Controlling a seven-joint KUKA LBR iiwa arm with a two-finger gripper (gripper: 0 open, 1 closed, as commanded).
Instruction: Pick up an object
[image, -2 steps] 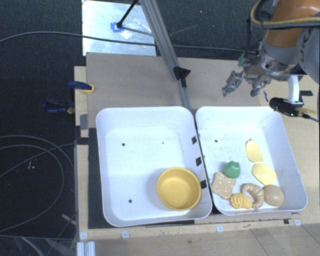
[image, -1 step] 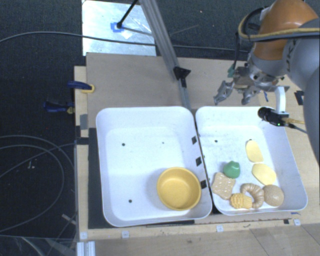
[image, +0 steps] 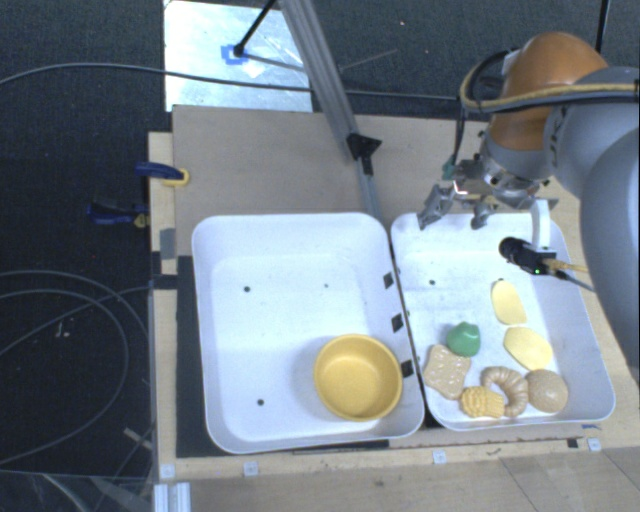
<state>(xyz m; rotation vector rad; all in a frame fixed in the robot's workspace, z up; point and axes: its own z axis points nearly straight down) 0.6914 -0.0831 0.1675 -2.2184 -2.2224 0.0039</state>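
We start at the near edge of the right bin (image: 590, 330), where a cluster of toy foods lies well below the pincer. Nearest us sits a yellow corn piece (image: 482, 403), touching a curled tan croissant (image: 506, 386). Just right of the croissant rests a round beige bun (image: 547, 391). Left of the corn we see a pale square cracker (image: 446, 370), and just above it a small green piece (image: 463, 339). To the right of that lie two pale yellow slices: the lower slice (image: 527, 347) and the upper slice (image: 508, 301), both below the pincer and a little to its right.

In the left bin (image: 230, 250), far down and to the left of the pincer, a yellow bowl (image: 358, 376) sits upright near the bin's near right corner.

Further back, a black cylindrical part (image: 522, 254) with a small green light juts out beside the arm, just below and to the right of the pincer.

The pincer (image: 456, 213) hangs over the far edge of the right bin, its two fingers spread apart with bare space between them; we see nothing held there. All the toy foods lie apart from it, on the bin floor.

Beyond it rises the arm's orange band (image: 545, 75), and to its left a grey slanted pole (image: 330, 90) crosses the brown bench (image: 260, 160).
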